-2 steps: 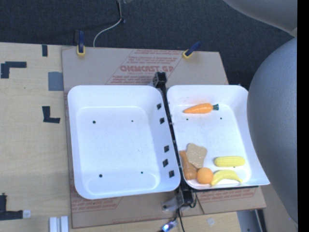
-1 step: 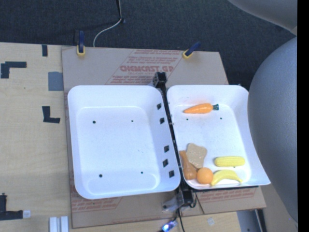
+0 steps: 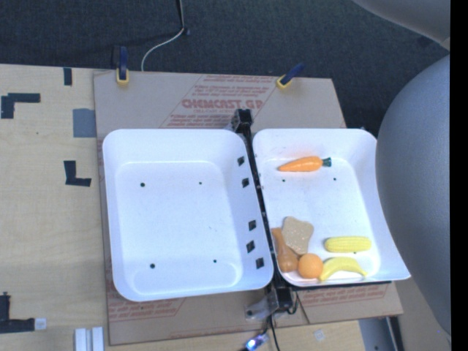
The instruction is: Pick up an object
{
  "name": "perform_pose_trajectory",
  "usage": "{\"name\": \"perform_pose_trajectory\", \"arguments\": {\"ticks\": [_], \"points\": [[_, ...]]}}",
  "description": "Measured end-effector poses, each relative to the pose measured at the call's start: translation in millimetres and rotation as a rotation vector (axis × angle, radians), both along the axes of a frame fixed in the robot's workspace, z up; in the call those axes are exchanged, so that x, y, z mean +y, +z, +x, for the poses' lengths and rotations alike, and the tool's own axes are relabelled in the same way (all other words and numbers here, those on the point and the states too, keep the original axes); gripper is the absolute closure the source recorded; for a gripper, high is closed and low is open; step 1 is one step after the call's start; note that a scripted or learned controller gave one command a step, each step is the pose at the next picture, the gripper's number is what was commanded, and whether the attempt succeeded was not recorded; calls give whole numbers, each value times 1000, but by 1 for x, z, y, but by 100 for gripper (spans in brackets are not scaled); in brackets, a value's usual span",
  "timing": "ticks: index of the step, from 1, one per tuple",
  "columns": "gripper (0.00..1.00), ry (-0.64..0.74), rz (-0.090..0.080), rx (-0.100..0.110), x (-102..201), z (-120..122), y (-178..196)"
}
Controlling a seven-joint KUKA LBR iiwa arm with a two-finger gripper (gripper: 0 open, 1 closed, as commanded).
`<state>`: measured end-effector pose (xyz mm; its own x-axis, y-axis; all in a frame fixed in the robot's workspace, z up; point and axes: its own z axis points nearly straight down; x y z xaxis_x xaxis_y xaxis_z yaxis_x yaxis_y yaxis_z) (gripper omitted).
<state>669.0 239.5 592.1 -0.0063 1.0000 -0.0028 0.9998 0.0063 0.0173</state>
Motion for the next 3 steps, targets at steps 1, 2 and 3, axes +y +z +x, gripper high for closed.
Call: {"name": "perform_pose_trajectory", "arguments": {"ticks": [1,2,3], "points": [[100,0,3,-12,1,1,10],[100,0,7,-28,3,2,19],[100,0,12,-46,4,4,29]]}}
